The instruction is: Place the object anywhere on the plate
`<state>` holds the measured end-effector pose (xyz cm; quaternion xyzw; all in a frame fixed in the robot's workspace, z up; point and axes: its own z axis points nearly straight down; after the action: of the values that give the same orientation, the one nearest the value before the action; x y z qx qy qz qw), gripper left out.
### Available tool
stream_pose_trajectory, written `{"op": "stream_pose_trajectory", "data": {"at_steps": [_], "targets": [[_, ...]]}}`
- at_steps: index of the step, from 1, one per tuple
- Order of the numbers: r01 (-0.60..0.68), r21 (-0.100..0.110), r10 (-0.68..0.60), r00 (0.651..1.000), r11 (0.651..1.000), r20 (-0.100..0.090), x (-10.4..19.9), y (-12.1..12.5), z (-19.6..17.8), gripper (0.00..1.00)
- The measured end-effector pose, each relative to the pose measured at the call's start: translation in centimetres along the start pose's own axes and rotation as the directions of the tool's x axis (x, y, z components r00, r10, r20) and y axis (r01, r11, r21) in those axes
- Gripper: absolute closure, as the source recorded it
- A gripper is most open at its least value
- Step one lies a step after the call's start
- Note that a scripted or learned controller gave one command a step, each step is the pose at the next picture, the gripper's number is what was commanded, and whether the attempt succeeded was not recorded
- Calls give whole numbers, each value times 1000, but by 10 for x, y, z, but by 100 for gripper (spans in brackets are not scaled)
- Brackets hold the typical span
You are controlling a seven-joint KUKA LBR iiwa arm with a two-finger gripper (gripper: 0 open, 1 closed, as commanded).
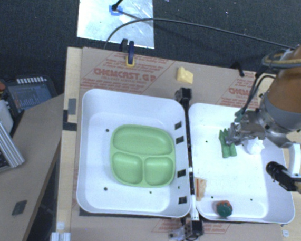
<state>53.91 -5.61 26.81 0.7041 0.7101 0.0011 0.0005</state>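
We can read red printed lettering on the flat brown cardboard sheet [160, 73] that lies under the two white bins. Along its far edge, above the left bin, we make out "CHEMCAST GP" in red capitals. The same red print repeats further to the right on that sheet, above the right bin, where we see only part of the word. More red lettering shows along the near edge of the cardboard, too small for us to read. The grey handheld control pendant [28, 96] at the left has a screen whose contents we cannot read.
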Motion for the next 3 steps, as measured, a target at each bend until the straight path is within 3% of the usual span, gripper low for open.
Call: {"op": "stream_pose_trajectory", "data": {"at_steps": [1,3], "targets": [[0,2,0,1000,1000,-1,50,5,20,100],[1,0,-1,1000,1000,-1,151,11,18,100]]}}
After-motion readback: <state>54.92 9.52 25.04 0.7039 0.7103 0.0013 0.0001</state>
